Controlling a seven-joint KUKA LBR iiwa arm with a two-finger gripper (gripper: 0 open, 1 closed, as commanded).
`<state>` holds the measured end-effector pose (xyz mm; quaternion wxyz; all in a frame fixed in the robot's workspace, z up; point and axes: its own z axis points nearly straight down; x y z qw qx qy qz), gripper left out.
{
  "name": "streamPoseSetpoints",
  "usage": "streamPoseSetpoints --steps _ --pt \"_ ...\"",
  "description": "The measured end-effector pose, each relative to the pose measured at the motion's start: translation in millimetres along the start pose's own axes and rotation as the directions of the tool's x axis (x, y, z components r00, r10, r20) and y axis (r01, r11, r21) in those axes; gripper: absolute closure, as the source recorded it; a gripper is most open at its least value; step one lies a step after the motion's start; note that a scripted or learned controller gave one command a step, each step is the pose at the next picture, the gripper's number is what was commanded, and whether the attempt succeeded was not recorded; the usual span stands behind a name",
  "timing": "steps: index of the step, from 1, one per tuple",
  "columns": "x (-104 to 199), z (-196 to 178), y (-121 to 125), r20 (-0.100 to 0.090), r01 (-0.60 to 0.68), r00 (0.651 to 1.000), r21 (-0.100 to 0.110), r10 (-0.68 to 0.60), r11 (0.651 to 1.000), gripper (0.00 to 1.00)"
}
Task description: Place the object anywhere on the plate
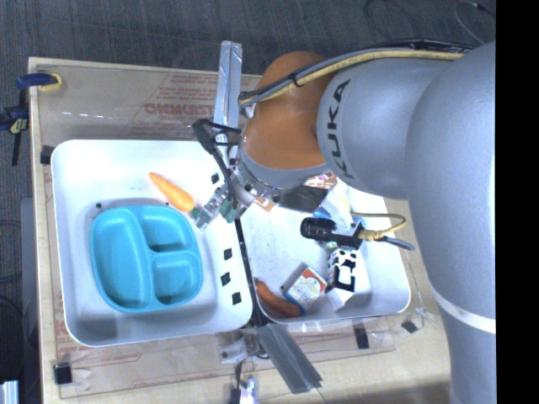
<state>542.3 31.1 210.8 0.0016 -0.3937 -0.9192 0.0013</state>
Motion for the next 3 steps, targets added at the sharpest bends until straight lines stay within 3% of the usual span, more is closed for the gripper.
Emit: streamPoseSetpoints --steps 1,2,3 --pt "64 20 14 0.001 0.124 0.992 -0.002 -0.124 0.992 1.00" --pt "70 9 17 0.004 0.192 0.981 -0.004 -0.192 0.981 1.00" --pt "133 9 50 0.002 0.153 0.988 -0.002 -0.153 0.988 1.00"
